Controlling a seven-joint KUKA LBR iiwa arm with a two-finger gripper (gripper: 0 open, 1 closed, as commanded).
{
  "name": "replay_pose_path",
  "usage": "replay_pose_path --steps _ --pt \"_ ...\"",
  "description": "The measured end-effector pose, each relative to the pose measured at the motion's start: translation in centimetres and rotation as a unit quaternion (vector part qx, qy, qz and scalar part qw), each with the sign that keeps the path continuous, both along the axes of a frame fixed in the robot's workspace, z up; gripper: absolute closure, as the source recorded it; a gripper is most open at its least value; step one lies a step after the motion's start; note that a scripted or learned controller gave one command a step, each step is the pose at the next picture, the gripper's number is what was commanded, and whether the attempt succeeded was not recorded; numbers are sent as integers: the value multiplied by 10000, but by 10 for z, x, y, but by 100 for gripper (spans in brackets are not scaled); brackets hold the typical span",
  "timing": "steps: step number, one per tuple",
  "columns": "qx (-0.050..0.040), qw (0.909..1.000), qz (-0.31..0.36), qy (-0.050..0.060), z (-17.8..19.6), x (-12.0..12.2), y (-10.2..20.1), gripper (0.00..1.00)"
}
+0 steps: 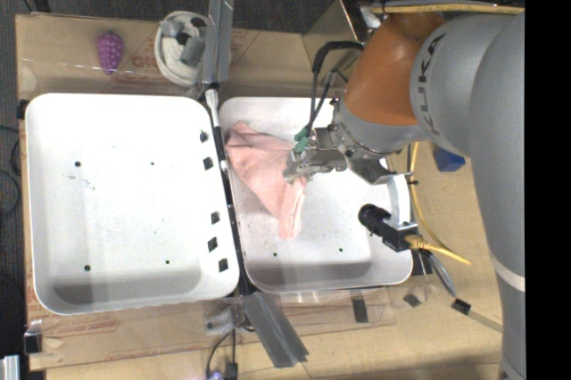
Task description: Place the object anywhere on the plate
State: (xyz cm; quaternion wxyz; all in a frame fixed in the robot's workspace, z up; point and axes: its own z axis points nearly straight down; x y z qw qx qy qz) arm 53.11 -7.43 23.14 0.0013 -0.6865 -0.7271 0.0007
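Note:
A pink cloth (259,164) lies in the right bin (348,267), spread from the bin's upper left corner toward its middle. My gripper (297,171) is over the cloth's right part, shut on a bunched fold of it. From the fingers a narrow strip of the cloth (290,213) trails down toward the bin's front. The cloth's left part still rests on the bin floor by the divider.
The left bin (116,191) lies beside the right one, across a grey divider (223,209). On the bench behind the bins are a small purple object (110,51) and a white coiled thing (178,44). My arm covers the right bin's upper right side.

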Motion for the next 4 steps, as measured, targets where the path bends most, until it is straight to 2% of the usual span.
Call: replay_pose_path --steps 1,2,3,4 --pt "-1 9794 2017 1 6 18 52 100" --pt "-3 9191 3940 -15 13 36 102 100" --pt "1 8209 5710 -12 10 35 154 100" --pt "0 7256 6881 -17 0 42 208 100"
